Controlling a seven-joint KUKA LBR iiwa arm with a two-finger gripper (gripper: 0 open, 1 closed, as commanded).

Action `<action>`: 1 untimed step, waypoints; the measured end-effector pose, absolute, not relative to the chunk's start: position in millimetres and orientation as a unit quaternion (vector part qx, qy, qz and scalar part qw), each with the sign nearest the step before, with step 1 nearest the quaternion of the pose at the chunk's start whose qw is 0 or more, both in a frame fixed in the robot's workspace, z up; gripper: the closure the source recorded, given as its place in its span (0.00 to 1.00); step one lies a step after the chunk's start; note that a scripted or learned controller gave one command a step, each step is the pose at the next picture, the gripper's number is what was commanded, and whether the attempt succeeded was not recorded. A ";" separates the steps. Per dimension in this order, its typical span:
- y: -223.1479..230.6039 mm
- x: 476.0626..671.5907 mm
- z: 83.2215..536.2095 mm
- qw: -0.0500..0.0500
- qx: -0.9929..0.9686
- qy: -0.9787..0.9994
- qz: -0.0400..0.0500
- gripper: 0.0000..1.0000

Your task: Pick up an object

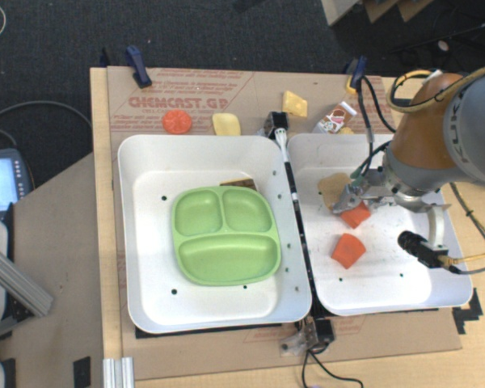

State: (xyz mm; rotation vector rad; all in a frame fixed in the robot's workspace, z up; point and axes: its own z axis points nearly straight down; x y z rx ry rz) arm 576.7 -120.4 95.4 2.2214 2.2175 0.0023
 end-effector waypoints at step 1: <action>-46.4 560.5 208.8 0.003 0.704 0.710 0.004 1.00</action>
